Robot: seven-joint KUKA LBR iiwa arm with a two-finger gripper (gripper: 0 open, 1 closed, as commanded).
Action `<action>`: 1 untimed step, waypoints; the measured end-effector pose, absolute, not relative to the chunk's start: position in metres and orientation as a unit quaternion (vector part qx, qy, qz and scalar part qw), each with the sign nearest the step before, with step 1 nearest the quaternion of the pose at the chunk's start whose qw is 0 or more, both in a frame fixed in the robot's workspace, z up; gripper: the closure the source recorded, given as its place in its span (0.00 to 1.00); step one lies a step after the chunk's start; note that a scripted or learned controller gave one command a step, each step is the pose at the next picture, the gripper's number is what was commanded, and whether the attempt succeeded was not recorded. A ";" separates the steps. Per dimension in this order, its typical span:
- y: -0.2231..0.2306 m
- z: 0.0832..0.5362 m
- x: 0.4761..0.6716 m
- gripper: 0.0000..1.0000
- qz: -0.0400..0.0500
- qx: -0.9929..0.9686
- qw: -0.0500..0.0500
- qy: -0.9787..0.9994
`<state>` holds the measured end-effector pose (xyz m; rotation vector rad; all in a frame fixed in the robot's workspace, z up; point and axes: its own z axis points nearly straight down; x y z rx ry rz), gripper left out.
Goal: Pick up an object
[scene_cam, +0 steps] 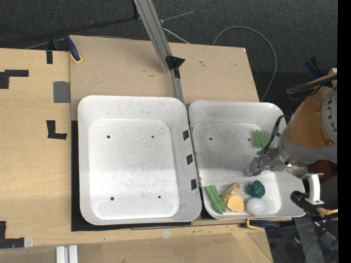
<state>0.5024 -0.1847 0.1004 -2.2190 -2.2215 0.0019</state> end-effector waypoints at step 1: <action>-0.182 0.160 0.497 1.00 -0.001 -0.707 -0.002 -0.708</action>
